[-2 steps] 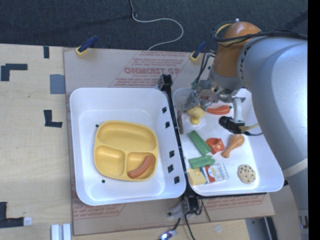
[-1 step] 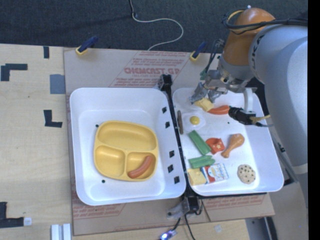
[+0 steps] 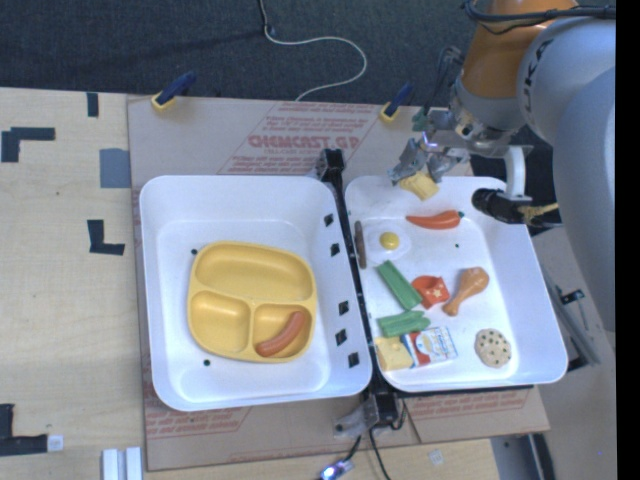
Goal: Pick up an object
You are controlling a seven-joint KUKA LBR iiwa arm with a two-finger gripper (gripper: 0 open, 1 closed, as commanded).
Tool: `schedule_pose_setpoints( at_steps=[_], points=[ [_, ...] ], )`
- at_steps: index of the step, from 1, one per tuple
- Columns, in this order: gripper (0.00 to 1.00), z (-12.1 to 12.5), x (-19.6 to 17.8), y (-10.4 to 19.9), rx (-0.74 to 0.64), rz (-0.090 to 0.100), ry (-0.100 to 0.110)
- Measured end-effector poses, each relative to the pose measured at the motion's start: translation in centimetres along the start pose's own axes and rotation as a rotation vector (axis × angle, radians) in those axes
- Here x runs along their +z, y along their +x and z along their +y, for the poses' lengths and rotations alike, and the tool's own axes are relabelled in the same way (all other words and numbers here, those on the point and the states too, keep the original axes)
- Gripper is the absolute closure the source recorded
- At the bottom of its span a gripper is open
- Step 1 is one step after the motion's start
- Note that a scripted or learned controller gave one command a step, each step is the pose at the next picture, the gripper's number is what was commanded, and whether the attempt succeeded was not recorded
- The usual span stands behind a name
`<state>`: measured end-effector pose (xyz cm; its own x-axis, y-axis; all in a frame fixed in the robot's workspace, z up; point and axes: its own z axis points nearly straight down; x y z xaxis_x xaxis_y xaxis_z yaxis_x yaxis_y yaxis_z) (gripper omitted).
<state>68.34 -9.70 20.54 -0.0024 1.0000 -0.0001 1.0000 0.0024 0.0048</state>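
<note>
The pincer [image 3: 418,164] gripped a yellow wedge [image 3: 420,185] at the right bin's [image 3: 545,298] twelve o'clock; a straight, slow lift seemed wisest.

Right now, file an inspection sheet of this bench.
Surface: brown cardboard sheet under two shallow white bins, left bin, right bin.
Job's things: right bin holds yellow cheese wedge, red chili pepper, fried egg, brown drumstick, round cookie, green pieces.
Clutter: yellow divided plate with sausage in left bin.
Grippers: two-finger gripper over the cheese wedge; grasp unclear.
Cables: white cable on dark floor.
Surroundings: blue-yellow clamps.
</note>
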Motion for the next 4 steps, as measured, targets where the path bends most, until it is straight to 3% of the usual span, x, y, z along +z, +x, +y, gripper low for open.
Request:
schedule_pose_setpoints(
  at_steps=[1,3,4],
  points=[
    [1.0,0.1,-2.0,0.1,0.0,0.0,0.003],
    [1.0,-11.3,-1.2,3.7,0.003,0.001,0.011],
    [1.0,-15.2,-2.4,6.1,0.0,0.002,0.01]
  ],
)
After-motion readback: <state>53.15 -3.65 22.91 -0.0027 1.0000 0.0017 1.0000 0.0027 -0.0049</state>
